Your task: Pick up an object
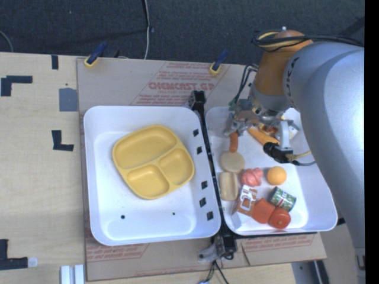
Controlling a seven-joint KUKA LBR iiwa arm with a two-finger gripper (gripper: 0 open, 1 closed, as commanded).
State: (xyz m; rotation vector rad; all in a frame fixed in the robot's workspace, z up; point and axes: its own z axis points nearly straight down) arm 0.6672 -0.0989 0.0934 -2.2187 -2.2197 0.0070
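Now — bins: two | yellow tray: one | tool — over right bin

A yellow three-compartment plastic plate lies in the left white bin, toward its upper middle. The right white bin, just beside it, holds a cluster: a round beige disc at the upper left, a pale bread-like loaf below it, a pink lumpy toy and small orange ball to the right, a green tin can and red tomato lowest.
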